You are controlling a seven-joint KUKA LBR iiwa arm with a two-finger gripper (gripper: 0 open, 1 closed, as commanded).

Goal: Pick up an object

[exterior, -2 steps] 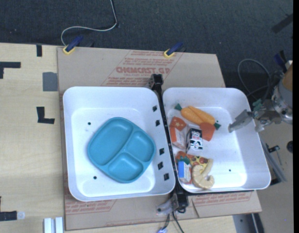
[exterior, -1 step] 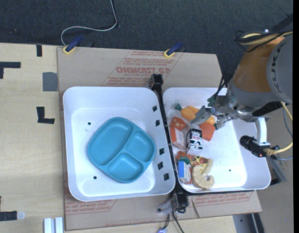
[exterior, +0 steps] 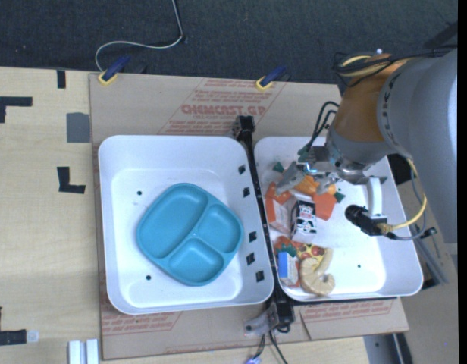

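At the near edge of the wooden bench (exterior: 36,279), a brown cardboard sheet (exterior: 203,112) with red printing lies under two white bins. A beige curved item (exterior: 318,277) sits closest in the right bin (exterior: 370,271), just beside a small blue-and-white packet (exterior: 284,264). Farther in, a black-and-white carton (exterior: 305,218) lies among orange pieces (exterior: 279,203) in a tight clutter toward the bin's left wall. The left bin (exterior: 120,158) holds a blue divided plate (exterior: 189,233), resting flat. The gripper (exterior: 313,174) hangs low over the far end of the clutter, below the arm's orange band (exterior: 358,105); whether it is released or clenched cannot be told. Black tape marks (exterior: 67,179) dot the bench to the left. Two blue-and-yellow clamps (exterior: 112,71) pin the cardboard's far edge, and a white cable (exterior: 169,21) loops over dark carpet (exterior: 256,14) beyond.
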